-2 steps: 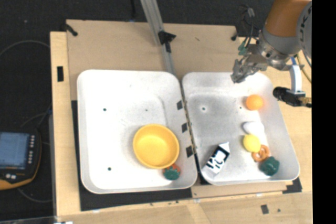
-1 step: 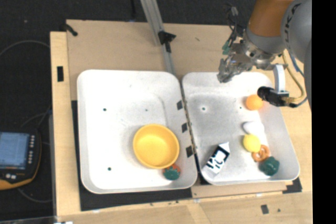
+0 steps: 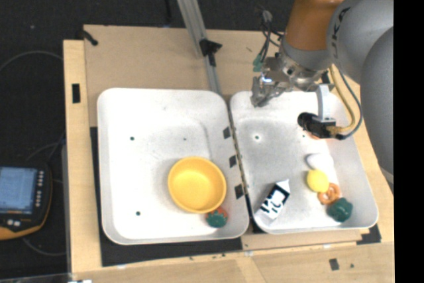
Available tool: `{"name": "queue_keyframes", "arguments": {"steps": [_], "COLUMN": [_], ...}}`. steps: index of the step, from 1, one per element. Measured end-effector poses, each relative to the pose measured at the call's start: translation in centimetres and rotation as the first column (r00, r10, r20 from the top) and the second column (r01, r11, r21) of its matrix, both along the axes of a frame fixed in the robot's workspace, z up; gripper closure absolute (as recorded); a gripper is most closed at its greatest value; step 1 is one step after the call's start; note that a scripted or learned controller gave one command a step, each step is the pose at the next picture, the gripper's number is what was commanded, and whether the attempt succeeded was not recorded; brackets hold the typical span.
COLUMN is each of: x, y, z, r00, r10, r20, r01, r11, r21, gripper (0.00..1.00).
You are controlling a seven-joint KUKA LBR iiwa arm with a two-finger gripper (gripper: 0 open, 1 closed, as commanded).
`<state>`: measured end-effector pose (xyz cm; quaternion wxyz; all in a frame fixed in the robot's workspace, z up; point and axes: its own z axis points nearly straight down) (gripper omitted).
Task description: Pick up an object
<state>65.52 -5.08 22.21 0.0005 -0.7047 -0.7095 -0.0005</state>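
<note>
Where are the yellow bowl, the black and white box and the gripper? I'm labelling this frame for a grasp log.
yellow bowl (image 3: 196,183), camera view, inner floor of the bowl.
black and white box (image 3: 274,199), camera view, its top face.
gripper (image 3: 262,96), camera view, fingertip end.

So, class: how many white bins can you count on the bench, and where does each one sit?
2. The left bin holds the yellow bowl; the right bin sits touching it, under the arm's pincer. Nothing suggests a hidden third.
</note>
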Motion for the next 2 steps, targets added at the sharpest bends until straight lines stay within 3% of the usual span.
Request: {"name": "queue_keyframes", "arguments": {"steps": [2], "x": [-0.7], "y": [11.4], "z": [-0.6], "r00": [1.000], "r10": [0.001], "r20": [-0.003], "r01": [-0.001], "r11": [1.000], "r21": [0.001], "gripper": [1.00]}}
